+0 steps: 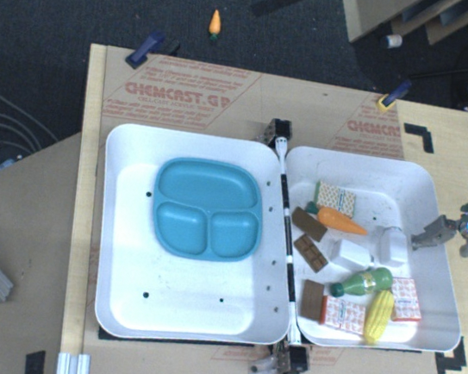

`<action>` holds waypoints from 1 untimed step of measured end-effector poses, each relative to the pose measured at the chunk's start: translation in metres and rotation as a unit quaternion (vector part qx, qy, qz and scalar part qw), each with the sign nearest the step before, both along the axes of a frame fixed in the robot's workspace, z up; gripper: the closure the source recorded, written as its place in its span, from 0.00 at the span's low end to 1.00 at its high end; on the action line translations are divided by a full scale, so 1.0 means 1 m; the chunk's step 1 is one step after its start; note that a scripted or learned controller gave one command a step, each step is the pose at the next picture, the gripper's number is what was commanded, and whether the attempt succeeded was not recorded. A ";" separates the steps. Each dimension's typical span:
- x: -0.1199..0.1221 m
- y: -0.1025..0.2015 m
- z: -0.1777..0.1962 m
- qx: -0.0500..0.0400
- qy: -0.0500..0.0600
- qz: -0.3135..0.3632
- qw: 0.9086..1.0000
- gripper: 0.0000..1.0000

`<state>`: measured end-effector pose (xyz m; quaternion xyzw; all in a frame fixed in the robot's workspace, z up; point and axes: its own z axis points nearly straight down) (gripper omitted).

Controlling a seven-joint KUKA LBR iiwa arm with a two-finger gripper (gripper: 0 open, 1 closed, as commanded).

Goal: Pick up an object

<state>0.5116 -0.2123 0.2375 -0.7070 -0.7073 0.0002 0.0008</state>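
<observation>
The right bin (441, 200) holds several small objects. An orange carrot (341, 221) lies near its middle, beside a patterned card (336, 198). Two brown blocks (309, 223) (310, 252) lie along the left wall, with a third (313, 300) lower down. A green bottle (363, 281) lies tilted above a yellow corn cob (378, 316) and red-patterned cards (344, 314). White pieces (392, 246) rest right of the carrot. My gripper (455, 232) hangs at the bin's right rim, apart from all the objects, with nothing seen in it.
The left bin (116, 277) bears a blue divided plate (208, 208). A black divider with clamps (280, 132) runs between the bins. Blue clips (144, 51) (393, 95) sit at the board's back edge. A small orange item (215, 22) lies on the dark floor behind.
</observation>
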 end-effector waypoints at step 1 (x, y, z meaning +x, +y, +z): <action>0.042 0.034 -0.133 -0.004 -0.012 0.001 1.000 0.00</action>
